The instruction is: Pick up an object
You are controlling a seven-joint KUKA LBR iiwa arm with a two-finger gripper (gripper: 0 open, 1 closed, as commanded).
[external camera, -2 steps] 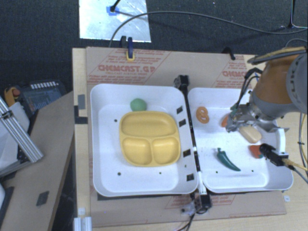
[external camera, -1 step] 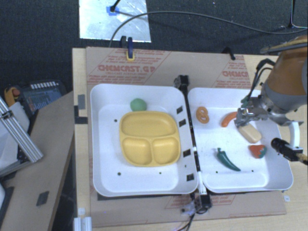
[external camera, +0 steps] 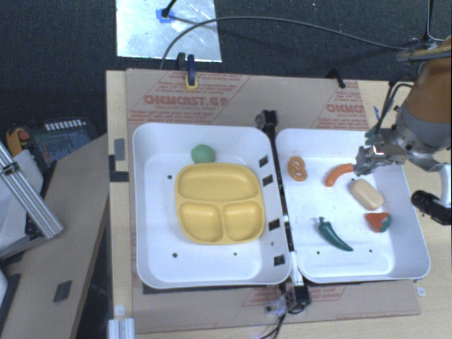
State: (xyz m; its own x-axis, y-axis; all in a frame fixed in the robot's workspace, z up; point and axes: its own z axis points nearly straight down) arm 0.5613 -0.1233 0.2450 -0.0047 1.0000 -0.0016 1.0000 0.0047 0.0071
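The right bin (external camera: 406, 260) holds an orange pretzel (external camera: 297, 168), an orange carrot-like piece (external camera: 337, 174), a beige oblong piece (external camera: 367, 193), a red piece with a green top (external camera: 378, 222) and a green pepper (external camera: 333, 234). My gripper (external camera: 369, 159) hangs over the far right part of this bin, just right of the orange piece and above the beige one. No object shows between its fingers. In the left bin (external camera: 152, 260) a yellow divided plate (external camera: 216, 202) lies with a green round object (external camera: 203, 153) behind it.
A black divider clip strip (external camera: 277, 196) runs between the two bins. Cardboard (external camera: 212, 97) lies under the bins. A cable crosses the dark floor at the back. An aluminium bar and a device sit at the left.
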